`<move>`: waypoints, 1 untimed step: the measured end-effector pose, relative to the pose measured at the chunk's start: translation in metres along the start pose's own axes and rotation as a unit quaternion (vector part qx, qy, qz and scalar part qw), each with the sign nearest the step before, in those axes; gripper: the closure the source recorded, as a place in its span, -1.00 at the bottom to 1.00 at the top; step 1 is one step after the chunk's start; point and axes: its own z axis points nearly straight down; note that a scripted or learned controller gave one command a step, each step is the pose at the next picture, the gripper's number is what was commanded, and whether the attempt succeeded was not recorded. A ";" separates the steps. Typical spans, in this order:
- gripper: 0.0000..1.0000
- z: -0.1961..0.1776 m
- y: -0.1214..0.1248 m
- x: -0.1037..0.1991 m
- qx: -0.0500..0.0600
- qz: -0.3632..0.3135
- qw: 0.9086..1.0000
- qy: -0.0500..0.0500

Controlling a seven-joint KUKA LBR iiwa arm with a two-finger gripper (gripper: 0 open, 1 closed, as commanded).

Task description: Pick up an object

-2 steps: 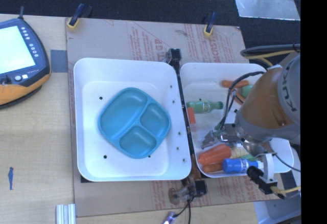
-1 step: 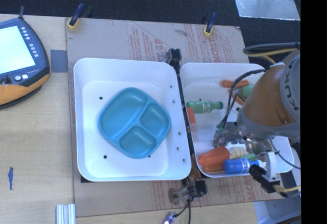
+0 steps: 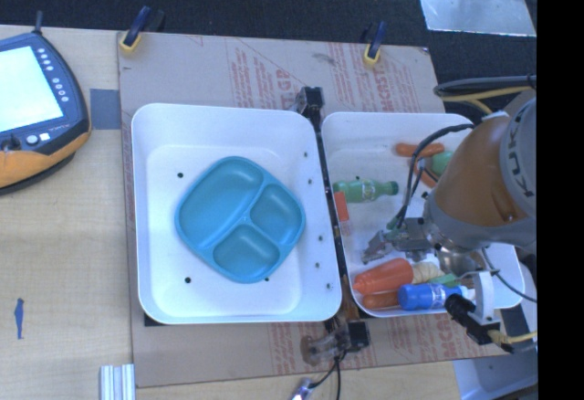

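At the far left of the frame, a control pendant (image 3: pixel 36 110) with a pale screen and an orange underside is seen lying on the wooden bench (image 3: pixel 64 252). To its right, the left bin (image 3: pixel 146 206) is occupied by a blue divided plate (image 3: pixel 240 218), which is set tilted near the bin's centre. Between the two bins, a black clamp (image 3: pixel 310 100) is seen at the upper end of the seam. In the right bin (image 3: pixel 365 129), a green bottle (image 3: pixel 367 191) is laid on its side in the upper middle part, with an orange carrot-like item (image 3: pixel 412 150) above it near the top wall. Along the bottom wall, an orange-red carrot-shaped object (image 3: pixel 383 277) is laid beside a blue bottle cap (image 3: pixel 422 297). The gripper (image 3: pixel 383 246) is positioned low in the right bin, just above the orange-red object and below the green bottle. Whether its fingers are spread or pressed together cannot be told, and nothing is seen between them. The grey arm with its orange band (image 3: pixel 474 179) is seen at the right.
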 end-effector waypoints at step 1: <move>-1.00 0.010 0.032 0.001 -0.001 0.002 1.000 0.000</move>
